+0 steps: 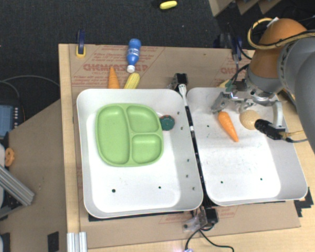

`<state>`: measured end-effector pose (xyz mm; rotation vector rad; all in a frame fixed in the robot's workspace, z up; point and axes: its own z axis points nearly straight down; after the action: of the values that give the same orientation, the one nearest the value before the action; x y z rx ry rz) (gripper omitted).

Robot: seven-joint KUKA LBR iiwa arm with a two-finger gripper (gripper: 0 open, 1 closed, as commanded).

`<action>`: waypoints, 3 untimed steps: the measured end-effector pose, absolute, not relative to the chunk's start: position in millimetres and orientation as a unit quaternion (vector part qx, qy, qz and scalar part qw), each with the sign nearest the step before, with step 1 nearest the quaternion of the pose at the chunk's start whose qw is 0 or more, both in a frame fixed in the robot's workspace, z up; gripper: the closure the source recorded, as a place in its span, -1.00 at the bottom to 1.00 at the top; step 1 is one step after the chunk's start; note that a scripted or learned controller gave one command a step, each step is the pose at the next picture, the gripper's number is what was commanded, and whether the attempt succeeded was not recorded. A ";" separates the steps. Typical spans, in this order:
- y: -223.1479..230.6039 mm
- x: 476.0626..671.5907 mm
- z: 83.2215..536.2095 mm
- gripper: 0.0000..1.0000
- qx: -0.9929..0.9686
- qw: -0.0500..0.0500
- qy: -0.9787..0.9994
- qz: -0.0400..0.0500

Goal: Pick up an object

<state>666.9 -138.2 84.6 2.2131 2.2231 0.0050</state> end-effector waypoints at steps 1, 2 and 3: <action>-211.4 615.3 85.1 -1.00 0.709 -0.001 0.705 -0.002; -206.7 618.8 95.9 1.00 0.707 0.001 0.707 0.000; -91.0 664.3 83.8 1.00 0.704 -0.003 0.710 -0.002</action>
<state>664.3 -91.0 83.8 2.2161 2.2343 -0.0073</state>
